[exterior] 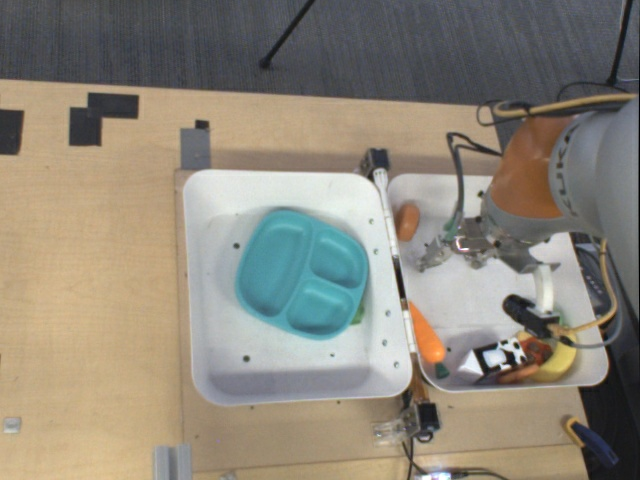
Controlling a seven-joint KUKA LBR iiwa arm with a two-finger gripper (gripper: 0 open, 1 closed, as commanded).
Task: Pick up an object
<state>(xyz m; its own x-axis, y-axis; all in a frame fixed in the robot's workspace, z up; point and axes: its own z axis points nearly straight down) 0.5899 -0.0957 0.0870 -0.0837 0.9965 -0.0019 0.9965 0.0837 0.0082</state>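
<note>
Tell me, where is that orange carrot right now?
The carrot lies in the right bin, against its left wall near the front corner, left of the banana.

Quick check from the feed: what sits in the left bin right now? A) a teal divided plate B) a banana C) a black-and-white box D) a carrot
A: the teal divided plate lies in the middle of the left bin.
</note>
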